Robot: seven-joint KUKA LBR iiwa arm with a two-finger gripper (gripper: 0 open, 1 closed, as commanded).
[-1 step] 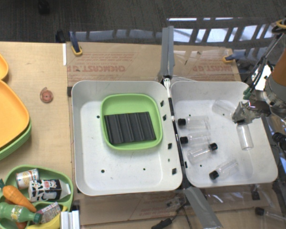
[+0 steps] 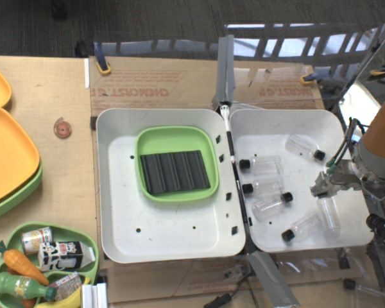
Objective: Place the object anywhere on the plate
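The grey arm with the orange band (image 2: 377,140) is cut off by the right edge. Its pincer (image 2: 325,186) is too small and blurred to resolve. The stacked orange and green plastic plates (image 2: 6,153) are cropped at the left edge. The green bowl of toy food (image 2: 42,265) runs past the bottom edge.

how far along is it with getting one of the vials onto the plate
Early stage. Nothing looks done: the green square plate in the left white bin carries a dark ribbed mat and no vial. In progress: the hand is low in the right white bin, among the clear plastic vials with black caps. Left: gripping one, carrying it across, setting it on the plate.
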